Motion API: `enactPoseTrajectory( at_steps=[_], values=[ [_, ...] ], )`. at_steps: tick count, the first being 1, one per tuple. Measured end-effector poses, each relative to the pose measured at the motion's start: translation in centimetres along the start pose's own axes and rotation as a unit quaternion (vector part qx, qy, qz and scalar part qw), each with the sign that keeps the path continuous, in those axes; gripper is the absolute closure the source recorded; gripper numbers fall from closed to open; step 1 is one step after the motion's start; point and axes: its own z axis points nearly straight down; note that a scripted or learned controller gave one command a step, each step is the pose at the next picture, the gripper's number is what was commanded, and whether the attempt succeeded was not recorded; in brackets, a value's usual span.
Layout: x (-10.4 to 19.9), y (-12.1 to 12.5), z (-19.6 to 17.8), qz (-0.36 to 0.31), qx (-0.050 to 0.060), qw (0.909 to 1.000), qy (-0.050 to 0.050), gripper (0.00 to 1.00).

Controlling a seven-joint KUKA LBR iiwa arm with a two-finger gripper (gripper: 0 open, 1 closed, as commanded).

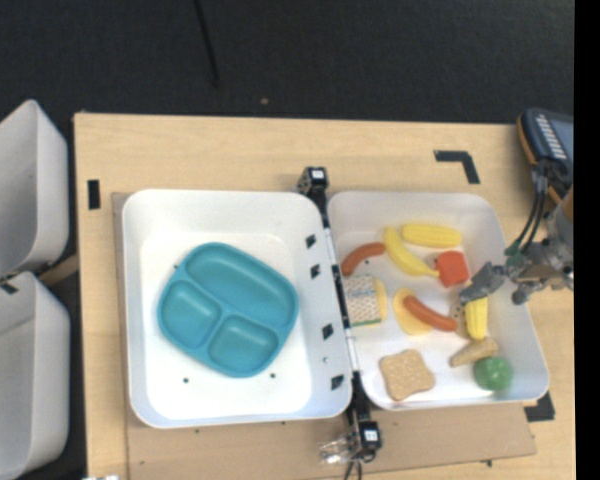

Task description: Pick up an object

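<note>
Right, from where I stand:

Tool: the tool [488,280] reaches in from the right, low over the right edge of the right bin [512,258]; it looks dark and blurred, and I cannot tell whether it is released or clenched. Nothing visibly sits in it.

Nearest thing: a small corn cob [476,317] lies just beside and below the tool's tip, so that is my guess at the target.

Close neighbours: a red block [452,267] sits just to the tool's left, a tan piece [473,351] just under the corn, and a green ball [493,372] in the bin's near corner.

Further in: an orange-and-red sausage [426,313], a banana [407,255], a second yellow cob [431,235], a reddish sausage [361,258], a pale sandwich piece [363,300] and a slice of toast [407,375] are spread across the same bin.

Other bin: the left bin [140,268] holds a teal divided plate [228,309].

Surface: both bins rest on a pale wooden surface [230,148].

Doing it well: I would centre over the corn's short axis, come straight down so the tan piece and red block are not nudged, close across the narrow width, then lift clear of the bin wall.

Risk: the cob is round and may roll out of a skewed pinch.
</note>
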Motion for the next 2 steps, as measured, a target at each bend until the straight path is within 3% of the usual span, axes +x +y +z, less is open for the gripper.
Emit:
enactPoseTrajectory(
  at_steps=[1, 2],
  values=[
    [0.1, 0.3, -0.6, -0.002, -0.006, 1.0000, -0.002, 0.00],
    [-0.3, 0.2, 5.7, -0.001, -0.004, 1.0000, -0.001, 0.00]
  ],
)
